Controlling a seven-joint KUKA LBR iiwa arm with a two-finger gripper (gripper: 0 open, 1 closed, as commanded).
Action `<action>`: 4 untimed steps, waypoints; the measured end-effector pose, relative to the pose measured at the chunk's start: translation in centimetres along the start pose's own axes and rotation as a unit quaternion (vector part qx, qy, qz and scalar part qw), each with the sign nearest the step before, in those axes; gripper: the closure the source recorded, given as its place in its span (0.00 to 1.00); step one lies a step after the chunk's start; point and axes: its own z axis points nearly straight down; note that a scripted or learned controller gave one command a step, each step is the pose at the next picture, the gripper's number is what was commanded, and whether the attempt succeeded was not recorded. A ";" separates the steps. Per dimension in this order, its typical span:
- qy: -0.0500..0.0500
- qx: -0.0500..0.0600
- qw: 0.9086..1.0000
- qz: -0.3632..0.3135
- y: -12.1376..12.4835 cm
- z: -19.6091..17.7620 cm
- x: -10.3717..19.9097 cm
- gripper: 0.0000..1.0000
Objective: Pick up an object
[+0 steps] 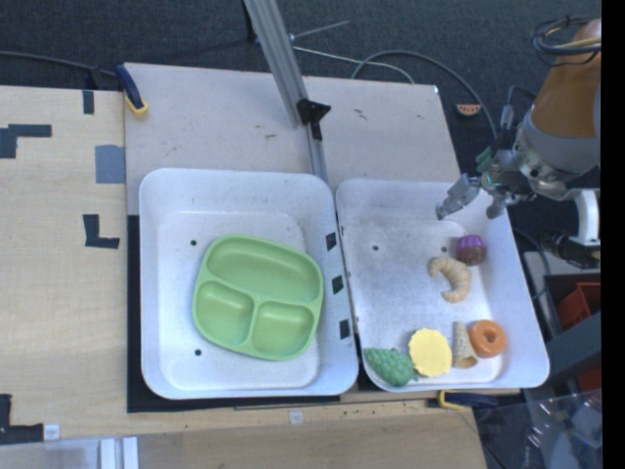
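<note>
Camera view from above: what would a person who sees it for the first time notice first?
The bright green divided plate in the left bin draws the eye first. Next come the small toy foods along the right bin's near and right side, such as the orange donut and yellow disc. The hand hangs over that bin's far right corner.

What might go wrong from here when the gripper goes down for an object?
The purple piece touches the croissant, so a grasp may push both. The orange ring, yellow disc and green piece crowd the right bin's near wall. The open gripper hangs near the rim.
</note>
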 end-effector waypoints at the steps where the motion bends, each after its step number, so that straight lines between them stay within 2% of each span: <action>1: 0.000 0.000 1.000 0.000 0.0 0.0 0.0 0.00; 3: 0.000 0.004 1.000 0.000 -0.1 12.9 0.7 0.00; 4: -0.001 0.001 1.000 0.000 -0.1 14.4 0.8 0.00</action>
